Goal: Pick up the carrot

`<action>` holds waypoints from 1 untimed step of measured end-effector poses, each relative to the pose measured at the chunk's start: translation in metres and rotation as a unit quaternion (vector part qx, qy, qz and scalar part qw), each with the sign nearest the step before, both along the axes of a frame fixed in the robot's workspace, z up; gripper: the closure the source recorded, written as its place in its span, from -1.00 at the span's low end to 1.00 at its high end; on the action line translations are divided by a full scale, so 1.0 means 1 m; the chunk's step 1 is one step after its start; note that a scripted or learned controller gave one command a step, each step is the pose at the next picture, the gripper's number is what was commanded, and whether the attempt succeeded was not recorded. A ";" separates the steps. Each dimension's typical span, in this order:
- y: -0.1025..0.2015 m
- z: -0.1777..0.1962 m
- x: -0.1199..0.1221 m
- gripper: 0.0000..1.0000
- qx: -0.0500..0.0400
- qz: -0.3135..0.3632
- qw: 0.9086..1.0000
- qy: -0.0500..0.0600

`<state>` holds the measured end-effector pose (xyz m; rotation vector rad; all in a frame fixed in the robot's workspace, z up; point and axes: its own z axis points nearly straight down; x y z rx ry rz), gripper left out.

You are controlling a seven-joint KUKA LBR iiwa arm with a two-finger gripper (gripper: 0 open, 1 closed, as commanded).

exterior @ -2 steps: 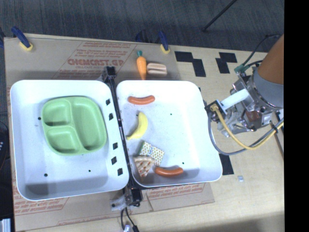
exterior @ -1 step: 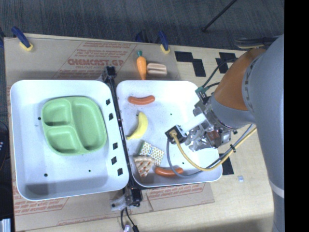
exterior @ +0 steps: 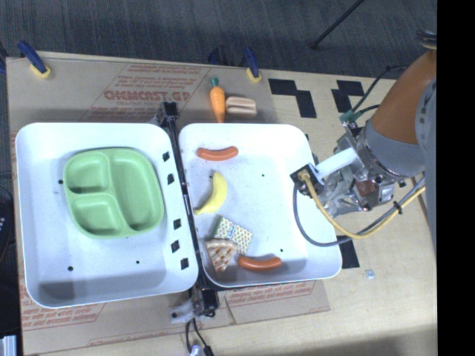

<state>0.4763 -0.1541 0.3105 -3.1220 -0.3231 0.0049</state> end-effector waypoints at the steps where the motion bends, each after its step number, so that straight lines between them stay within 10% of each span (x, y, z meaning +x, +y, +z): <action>1: 0.001 0.071 0.000 1.00 0.000 0.001 1.000 0.000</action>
